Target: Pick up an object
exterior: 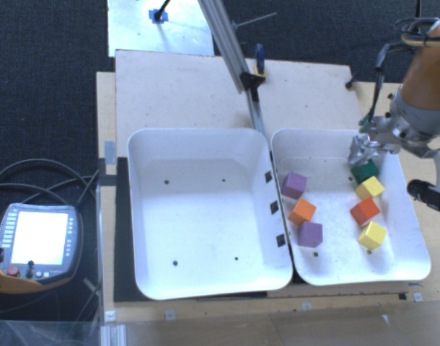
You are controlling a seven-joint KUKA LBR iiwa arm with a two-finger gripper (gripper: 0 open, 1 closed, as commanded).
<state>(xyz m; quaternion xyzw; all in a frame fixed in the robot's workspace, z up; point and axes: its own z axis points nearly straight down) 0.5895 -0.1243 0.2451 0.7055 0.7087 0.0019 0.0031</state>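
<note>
The right bin (335, 269) holds several cubes. A dark green cube (365, 172) lies near its far right side, with a yellow cube (370, 187), a red-orange cube (365, 210) and another yellow cube (372, 235) in a row below it. Toward the bin's left side lie a purple cube (294, 185), an orange cube (302, 211) and a second purple cube (310, 233). My gripper (363, 154) hangs at the green cube's upper edge, touching or just above it. The arm comes in from the right.
The left bin (198, 272) stands beside the right one, sharing a middle wall. A slanted metal pole (227, 38) crosses the back of the bench. A teach pendant (36, 247) with cables lies off the bench at the left.
</note>
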